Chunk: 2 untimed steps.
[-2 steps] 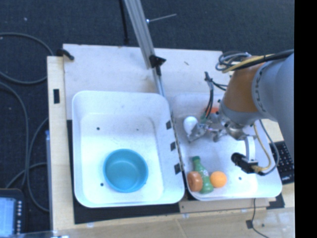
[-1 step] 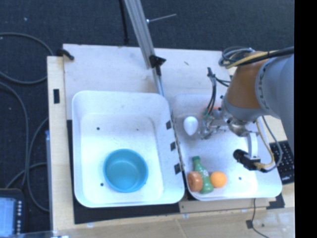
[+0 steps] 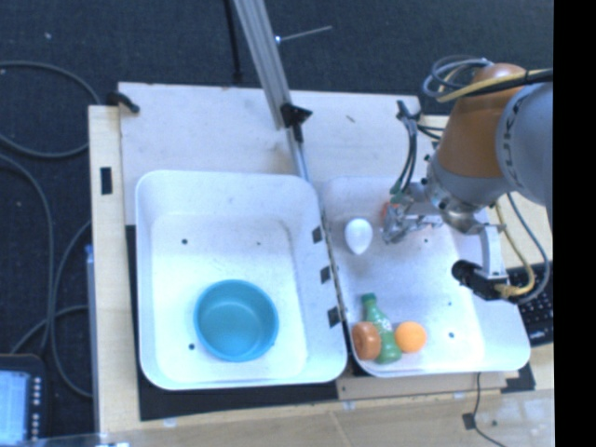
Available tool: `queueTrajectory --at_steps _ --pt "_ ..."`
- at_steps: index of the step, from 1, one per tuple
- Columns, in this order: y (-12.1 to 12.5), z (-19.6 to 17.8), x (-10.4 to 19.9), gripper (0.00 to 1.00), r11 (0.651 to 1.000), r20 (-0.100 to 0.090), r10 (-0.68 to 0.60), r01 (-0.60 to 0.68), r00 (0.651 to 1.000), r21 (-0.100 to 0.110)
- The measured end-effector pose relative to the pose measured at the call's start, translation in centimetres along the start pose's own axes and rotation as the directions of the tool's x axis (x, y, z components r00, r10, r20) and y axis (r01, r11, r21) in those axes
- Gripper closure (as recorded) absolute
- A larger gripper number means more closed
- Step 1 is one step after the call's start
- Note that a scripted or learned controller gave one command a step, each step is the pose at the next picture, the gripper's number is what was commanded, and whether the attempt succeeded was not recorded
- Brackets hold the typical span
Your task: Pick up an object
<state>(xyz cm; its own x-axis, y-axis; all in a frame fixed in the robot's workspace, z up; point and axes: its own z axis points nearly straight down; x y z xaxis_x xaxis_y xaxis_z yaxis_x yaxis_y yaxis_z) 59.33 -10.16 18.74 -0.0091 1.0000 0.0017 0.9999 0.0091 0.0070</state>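
the left bin (image 3: 158, 203) holds a blue bowl (image 3: 237, 319). in the right bin (image 3: 466, 343), a green bottle (image 3: 379, 329), a brown-orange ball (image 3: 366, 341) and an orange ball (image 3: 410, 336) lie together at the near edge. a white egg (image 3: 358, 235) lies just left of the claw (image 3: 399, 223), with nothing between them. i cannot tell how the claw stands.

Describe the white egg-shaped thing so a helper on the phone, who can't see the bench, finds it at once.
Start at the right bin, the one the arm reaches into. Look near its upper left corner, close to the divider between the bins: the white egg-shaped object lies there alone, just left of the hand. Unlike the orange ball and green bottle clustered at the near edge, it is plain white.
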Motion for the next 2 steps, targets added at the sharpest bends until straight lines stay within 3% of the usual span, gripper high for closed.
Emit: queueTrajectory --at_steps 2 --pt "1.4 -10.5 0.0 1.00 1.000 0.001 0.002 -0.002 1.000 0.001"
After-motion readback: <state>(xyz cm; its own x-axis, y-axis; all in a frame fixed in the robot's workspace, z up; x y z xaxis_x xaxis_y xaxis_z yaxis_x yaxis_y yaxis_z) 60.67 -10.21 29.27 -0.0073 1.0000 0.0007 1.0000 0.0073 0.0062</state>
